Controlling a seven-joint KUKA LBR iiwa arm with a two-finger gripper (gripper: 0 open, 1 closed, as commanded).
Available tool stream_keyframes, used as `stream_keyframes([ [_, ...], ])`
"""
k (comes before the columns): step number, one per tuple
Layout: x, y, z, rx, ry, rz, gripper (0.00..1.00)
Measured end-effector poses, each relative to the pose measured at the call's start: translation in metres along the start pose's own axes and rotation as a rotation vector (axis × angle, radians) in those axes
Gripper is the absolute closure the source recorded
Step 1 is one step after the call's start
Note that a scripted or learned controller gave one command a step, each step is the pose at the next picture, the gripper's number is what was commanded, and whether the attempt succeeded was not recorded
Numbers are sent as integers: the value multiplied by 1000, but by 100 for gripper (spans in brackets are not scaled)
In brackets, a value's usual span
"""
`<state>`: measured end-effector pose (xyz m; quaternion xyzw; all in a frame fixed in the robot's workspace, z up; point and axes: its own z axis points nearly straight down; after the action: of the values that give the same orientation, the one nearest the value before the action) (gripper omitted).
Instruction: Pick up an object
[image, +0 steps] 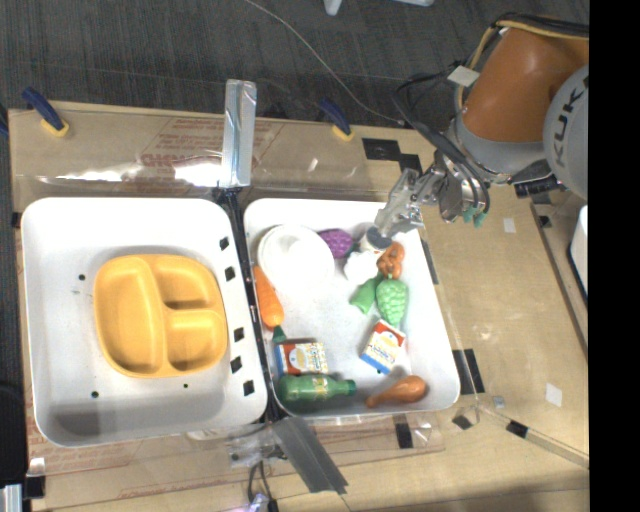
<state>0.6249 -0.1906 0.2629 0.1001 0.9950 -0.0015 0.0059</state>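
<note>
The claw (383, 226) covers part of a small white thing (358, 266); its finger gap is too blurred to tell.

1 fixed camera above the bench (500, 330), looking down at a slant, far enough to frame both white bins, left bin (40, 300) and right bin (440, 330), with the arm (520, 90) entering from frame right.
</note>
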Motion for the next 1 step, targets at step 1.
stream_keyframes([
  [1,108,-2,11,0,11,160,100],
])
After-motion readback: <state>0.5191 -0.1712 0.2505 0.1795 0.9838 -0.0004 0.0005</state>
